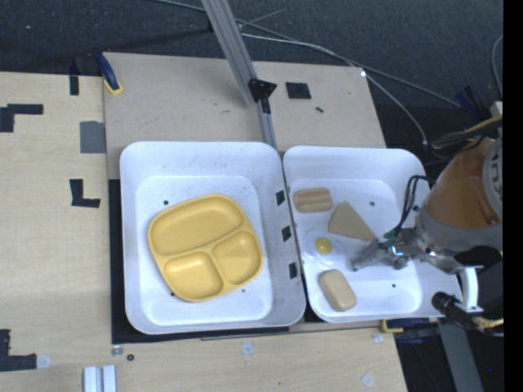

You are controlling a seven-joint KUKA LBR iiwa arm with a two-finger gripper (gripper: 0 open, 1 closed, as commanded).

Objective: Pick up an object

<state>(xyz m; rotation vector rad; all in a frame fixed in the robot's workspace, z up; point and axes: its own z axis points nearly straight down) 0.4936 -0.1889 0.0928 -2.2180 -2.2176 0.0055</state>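
The gripper (369,257) sits low in the right bin (359,160), reaching in from the right; whether it is open or closed cannot be told, and nothing is visibly caught in it. Just up-left of its tip, touching or nearly so, lies the tan wedge (350,222). The small yellow ball (324,246) lies further left. The tan oblong block (337,290) lies below-left, long axis diagonal. The wedge looks nearest.

Grey arm (482,219), orange band, metal claw (365,260)
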